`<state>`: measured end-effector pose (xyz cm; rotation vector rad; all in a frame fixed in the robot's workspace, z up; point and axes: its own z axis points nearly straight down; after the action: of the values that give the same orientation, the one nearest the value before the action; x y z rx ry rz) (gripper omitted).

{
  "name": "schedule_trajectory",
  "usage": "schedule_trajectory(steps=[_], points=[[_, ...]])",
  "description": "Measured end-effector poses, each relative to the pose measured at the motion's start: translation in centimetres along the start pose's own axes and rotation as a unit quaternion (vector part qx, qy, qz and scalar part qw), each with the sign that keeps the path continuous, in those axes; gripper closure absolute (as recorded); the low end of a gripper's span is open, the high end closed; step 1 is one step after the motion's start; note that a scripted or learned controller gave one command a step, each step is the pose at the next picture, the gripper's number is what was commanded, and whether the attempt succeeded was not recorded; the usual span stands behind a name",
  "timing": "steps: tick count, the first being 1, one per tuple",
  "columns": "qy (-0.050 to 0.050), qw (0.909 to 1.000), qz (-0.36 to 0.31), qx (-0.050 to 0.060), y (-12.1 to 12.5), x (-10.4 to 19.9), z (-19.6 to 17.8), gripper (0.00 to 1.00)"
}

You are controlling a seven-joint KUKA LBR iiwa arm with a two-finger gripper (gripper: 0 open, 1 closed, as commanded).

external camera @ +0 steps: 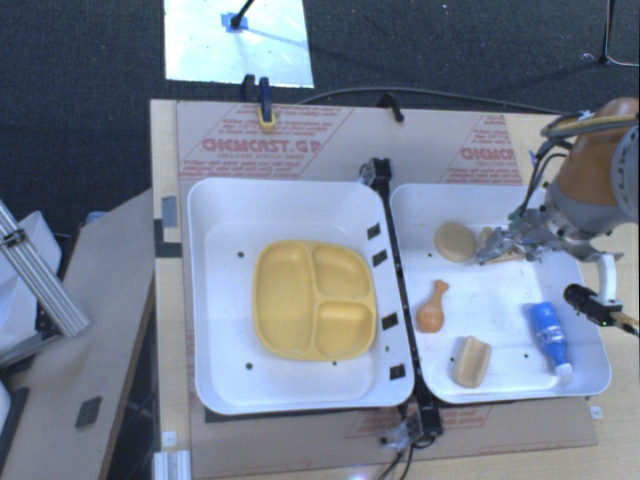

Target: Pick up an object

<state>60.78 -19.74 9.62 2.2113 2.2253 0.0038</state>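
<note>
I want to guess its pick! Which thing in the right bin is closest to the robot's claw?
The round tan disc, just left of the gripper; the others lie farther down.

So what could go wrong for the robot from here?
1. The gripper sits low in the right bin, right beside the round tan disc and another tan piece by its tip. It might nudge them away instead of catching one.
2. It is working near the bin's far wall, so it may scrape that wall.
3. The blue bottle, the orange drumstick-shaped toy and the tan block look rounded, so they could slip.
</note>
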Motion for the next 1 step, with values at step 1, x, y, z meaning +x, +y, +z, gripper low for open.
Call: schedule_trajectory(steps=[1], points=[[0.0,1.0,0.001,0.0,0.4,0.53,-4.52,1.0]])
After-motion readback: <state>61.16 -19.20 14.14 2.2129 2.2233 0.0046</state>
